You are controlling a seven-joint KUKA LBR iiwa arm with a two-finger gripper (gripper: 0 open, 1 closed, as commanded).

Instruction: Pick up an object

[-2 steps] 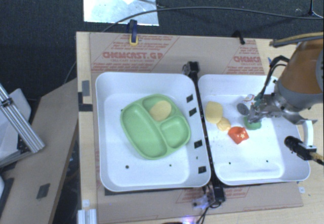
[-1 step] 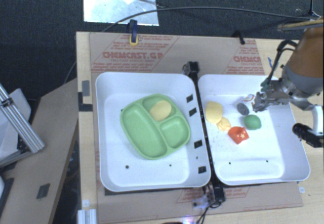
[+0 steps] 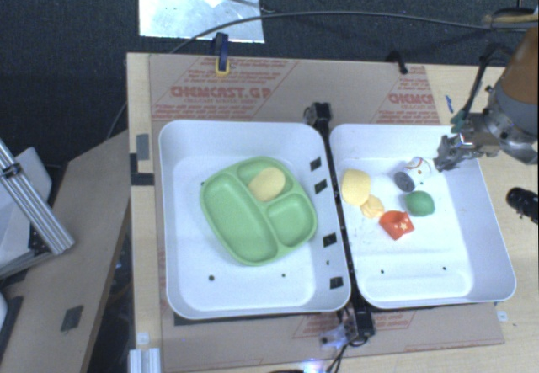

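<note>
Slanted overhead view of both bins

Both bins: smooth white plastic, slight sheen. Green divided tray: matt plastic. Board under the bins: brown printed cardboard. Upper-left sheet: shiny foil-like.

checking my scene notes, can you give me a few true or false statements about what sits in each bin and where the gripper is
1. The green divided tray lies in the left bin. True.
2. A yellow item sits in one tray compartment. True.
3. The red object lies in the left bin. False: it lies in the right bin.
4. The gripper hangs over the tray. False: it is over the right bin's far right part.
5. The green object is beside the red one. True.
</note>
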